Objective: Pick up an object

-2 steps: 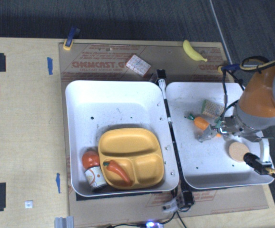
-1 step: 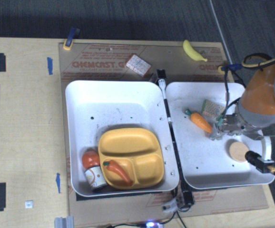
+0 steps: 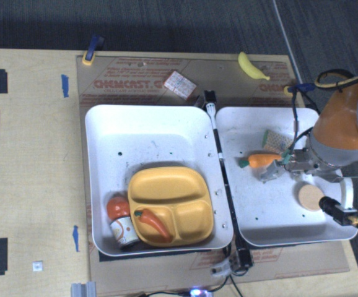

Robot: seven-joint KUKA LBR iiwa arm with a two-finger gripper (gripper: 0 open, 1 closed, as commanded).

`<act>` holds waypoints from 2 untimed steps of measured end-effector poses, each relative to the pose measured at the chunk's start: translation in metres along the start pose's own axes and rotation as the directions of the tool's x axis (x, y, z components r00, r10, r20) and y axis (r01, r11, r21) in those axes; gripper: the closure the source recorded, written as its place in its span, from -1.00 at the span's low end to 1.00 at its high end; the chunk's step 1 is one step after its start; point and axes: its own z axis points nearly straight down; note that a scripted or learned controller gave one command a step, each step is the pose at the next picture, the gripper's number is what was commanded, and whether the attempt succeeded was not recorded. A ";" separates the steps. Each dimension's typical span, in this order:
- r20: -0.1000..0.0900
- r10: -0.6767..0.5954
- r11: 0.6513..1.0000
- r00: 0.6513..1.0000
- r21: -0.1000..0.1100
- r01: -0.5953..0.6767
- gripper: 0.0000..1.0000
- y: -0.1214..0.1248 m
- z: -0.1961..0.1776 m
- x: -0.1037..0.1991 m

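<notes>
Here the gripper (image 3: pixel 277 167) hangs in the right bin (image 3: pixel 253 224). The carrot (image 3: pixel 262 160) lies just beside its fingertips, toward the left bin (image 3: pixel 104 166). I cannot tell its fingers' state.

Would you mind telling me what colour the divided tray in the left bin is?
The divided tray is yellow, seen clearly in the camera view.

Gripper (image 3: pixel 277 167) low in right bin (image 3: pixel 259 228), just beside carrot (image 3: pixel 261 160). Round disc (image 3: pixel 309 196) near arm (image 3: pixel 343 125). Yellow tray (image 3: pixel 170 203) in left bin (image 3: pixel 148 125).
</notes>
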 end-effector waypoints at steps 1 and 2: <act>-0.003 -0.001 1.000 1.000 0.005 0.001 -1.00 -0.057 0.010 0.056; -0.001 0.000 1.000 1.000 0.002 0.000 -1.00 -0.061 0.010 0.059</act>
